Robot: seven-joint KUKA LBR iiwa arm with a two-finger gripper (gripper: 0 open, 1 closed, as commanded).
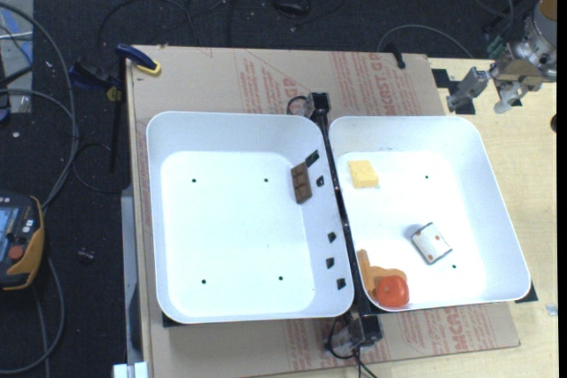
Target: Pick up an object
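The right bin (pixel 496 190) holds three objects. A yellow block (pixel 363 173) lies near its back left, a small white and grey piece (pixel 430 243) sits in the middle, and a red-orange object (pixel 390 286) rests in the front left corner. A brown bar (pixel 302 183) leans against the right wall of the left bin (pixel 177 217). My gripper (pixel 484 95) hangs above the bench beyond the right bin's back right corner, well away from all the objects. It is open, with nothing between its fingers.
The two white bins stand side by side on a cardboard sheet (pixel 266 75), joined by black clips (pixel 333 235) along the shared wall. Cables and a yellow-handled clamp (pixel 140 60) lie beyond the back left edge.
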